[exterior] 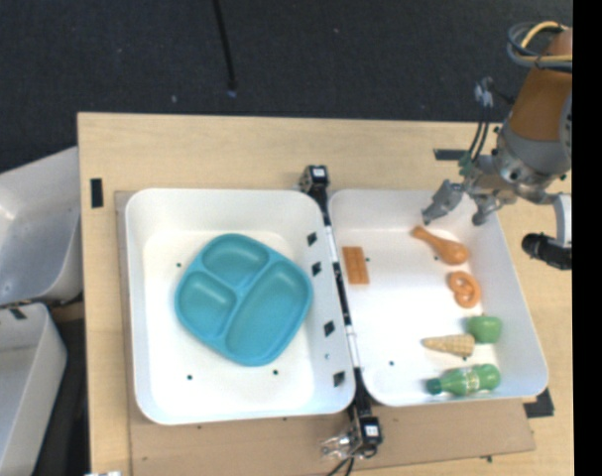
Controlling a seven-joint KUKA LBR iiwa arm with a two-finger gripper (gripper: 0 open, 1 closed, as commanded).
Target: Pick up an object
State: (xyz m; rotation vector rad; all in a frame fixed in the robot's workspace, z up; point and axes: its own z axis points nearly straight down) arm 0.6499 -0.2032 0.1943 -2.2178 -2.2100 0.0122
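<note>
My gripper (pixel 462 205) hangs over the far right corner of the right bin (pixel 400 216), its two fingers spread apart with nothing between them. Just below it lies an orange drumstick-shaped piece (pixel 441 245). Further down the bin's right side are an orange pretzel (pixel 463 288), a green pepper (pixel 485 328), a tan cone (pixel 449 344) and a green bottle (pixel 464 380) lying on its side. An orange rectangular cracker (pixel 355 265) rests near the bin's left wall.
The left bin (pixel 147 226) holds a blue divided tray (pixel 243 297). A black hinge strip (pixel 332 296) runs between the bins. Bare wooden bench (pixel 231 147) lies behind both bins.
</note>
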